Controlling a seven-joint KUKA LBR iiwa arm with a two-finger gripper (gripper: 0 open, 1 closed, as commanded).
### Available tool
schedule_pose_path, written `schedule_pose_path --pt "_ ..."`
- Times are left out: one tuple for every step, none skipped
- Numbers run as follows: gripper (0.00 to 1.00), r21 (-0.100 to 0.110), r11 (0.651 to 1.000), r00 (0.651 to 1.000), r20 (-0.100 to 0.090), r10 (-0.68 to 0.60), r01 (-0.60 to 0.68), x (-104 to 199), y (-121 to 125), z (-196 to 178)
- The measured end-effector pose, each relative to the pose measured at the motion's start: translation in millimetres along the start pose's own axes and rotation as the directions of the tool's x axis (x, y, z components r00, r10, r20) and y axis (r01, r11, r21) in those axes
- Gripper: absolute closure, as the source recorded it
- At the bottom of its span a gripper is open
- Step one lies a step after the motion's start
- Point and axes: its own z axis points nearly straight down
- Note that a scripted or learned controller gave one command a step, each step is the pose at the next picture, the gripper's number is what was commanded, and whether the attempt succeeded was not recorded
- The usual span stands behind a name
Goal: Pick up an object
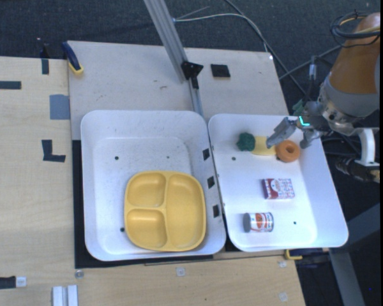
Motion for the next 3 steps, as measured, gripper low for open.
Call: schedule_pose_path --pt "0.00 -0.002 1.000 1.000 0.000 0.000 0.000 0 0 -1" --pt "0.00 0.005 1.000 1.000 0.000 0.001 -0.001 -1 -4 64" --pt "0.00 0.005 1.000 1.000 0.001 0.001 -0.001 -9 -5 124"
